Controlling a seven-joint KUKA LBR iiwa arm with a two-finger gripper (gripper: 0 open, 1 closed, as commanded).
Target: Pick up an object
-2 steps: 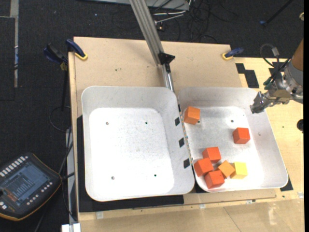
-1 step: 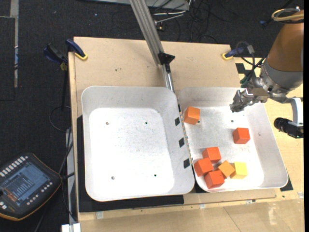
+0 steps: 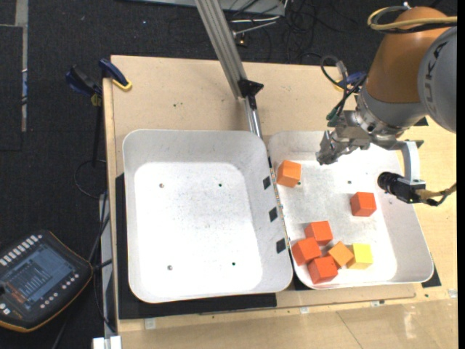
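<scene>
My gripper (image 3: pixel 328 153) hangs over the far part of the right bin (image 3: pixel 407 227), pointing down and to the left. An orange block (image 3: pixel 289 173) lies a little to its lower left, apart from it. A red-orange block (image 3: pixel 362 203) sits alone near the bin's middle right. Toward the near edge lies a cluster: three red-orange blocks (image 3: pixel 317 232), (image 3: pixel 305 250), (image 3: pixel 322 268), an orange block (image 3: pixel 340 254) and a yellow block (image 3: pixel 362 254). I see nothing between the fingers.
The left bin (image 3: pixel 145 158) lies beside the right one. A slanted metal pole (image 3: pixel 221 38) crosses the bench from the top. A blue clamp (image 3: pixel 91 78) sits at the bench's far left corner. A teach pendant (image 3: pixel 36 278) lies on the floor at left.
</scene>
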